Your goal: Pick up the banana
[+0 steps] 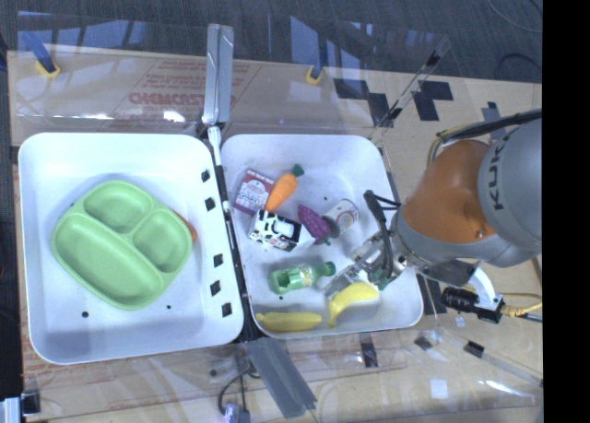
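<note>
A curved yellow banana (353, 299) lies in the front right corner of the right bin (387, 168). A second long yellow fruit (289, 321) rests against that bin's front wall, just left of the banana. My gripper (372, 265) hangs low over the bin, directly behind and slightly above the banana's upper end, very close to it. The grey arm with its orange band (447, 200) reaches in from the right over the bin's right wall. Nothing visibly sits in the gripper.
The right bin also holds a green bottle (300, 276), a purple eggplant (313, 223), a small can (344, 216), a carrot (281, 189), a red packet (252, 191) and a black-and-white box (277, 230). A green divided plate (122, 241) lies in the left bin (55, 329).
</note>
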Controlling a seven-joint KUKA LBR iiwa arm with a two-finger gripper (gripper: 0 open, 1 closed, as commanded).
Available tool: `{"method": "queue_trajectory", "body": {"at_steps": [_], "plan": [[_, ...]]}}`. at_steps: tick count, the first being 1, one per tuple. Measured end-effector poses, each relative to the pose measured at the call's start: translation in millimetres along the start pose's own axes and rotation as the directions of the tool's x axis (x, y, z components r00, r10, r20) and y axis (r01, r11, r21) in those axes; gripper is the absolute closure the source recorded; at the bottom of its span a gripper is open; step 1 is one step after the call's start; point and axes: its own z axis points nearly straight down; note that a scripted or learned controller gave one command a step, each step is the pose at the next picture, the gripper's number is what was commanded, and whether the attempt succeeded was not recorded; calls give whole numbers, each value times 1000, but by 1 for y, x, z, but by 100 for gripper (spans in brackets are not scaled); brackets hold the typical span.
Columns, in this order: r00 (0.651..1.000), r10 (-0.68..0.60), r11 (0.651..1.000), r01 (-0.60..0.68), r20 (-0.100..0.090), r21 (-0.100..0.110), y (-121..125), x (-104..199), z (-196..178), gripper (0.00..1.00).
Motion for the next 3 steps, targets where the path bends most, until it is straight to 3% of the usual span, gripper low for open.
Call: {"method": "queue_trajectory", "body": {"at_steps": [1,2,3], "plan": [[994,109,994,-109,-4,3,-3,-1,10,0],[995,103,995,-103,-5,3,-2,0,0,100],[998,-56,998,56,-3,2,45,-10,12,100]]}}
